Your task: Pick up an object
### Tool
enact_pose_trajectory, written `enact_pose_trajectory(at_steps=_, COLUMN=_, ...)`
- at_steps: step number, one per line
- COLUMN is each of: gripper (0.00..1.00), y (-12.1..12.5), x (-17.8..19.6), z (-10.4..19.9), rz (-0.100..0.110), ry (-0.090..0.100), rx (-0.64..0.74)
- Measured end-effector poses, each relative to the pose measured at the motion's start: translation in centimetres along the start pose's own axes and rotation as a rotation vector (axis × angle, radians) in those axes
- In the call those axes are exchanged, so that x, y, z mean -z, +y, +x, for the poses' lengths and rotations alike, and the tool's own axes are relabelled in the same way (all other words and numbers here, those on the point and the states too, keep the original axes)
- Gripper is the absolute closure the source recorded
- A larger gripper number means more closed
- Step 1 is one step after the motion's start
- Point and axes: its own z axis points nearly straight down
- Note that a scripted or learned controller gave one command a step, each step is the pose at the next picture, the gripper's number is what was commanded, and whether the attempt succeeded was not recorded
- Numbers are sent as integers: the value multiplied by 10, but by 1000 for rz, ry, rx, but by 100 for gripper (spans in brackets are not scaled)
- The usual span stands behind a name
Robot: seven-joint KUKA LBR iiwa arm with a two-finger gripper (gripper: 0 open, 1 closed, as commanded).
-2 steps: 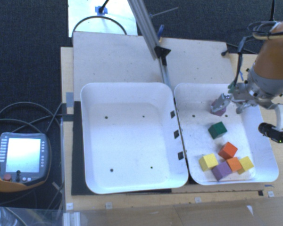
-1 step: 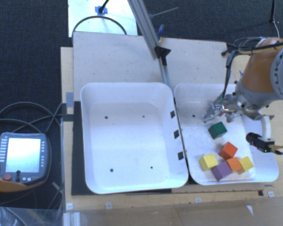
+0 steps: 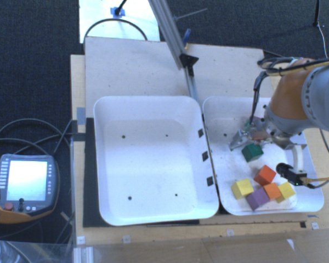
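Purple block [image 3: 257, 198] among coloured blocks | green block [image 3: 252, 152] tilted, just under claw [image 3: 247, 138] | claw state: cannot tell

My fingers [image 3: 247, 141] hang in the right bin [image 3: 222, 114], just above the green block [image 3: 253, 152]. Below the green block: red block [image 3: 265, 175], orange block [image 3: 272, 190], purple block [image 3: 257, 198], two yellow blocks [image 3: 242, 188] [image 3: 286, 190]. Left of them, the left bin [image 3: 107, 111].

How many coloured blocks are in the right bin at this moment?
6. A green block sits just below the gripper. The red block, orange block, purple block and two yellow blocks cluster near the front. The arm may hide others.
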Motion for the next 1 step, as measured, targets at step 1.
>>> enact_pose_trajectory(at_steps=1, gripper=100, y=2, x=14, z=-1, rz=-7, ry=-1, rx=1)
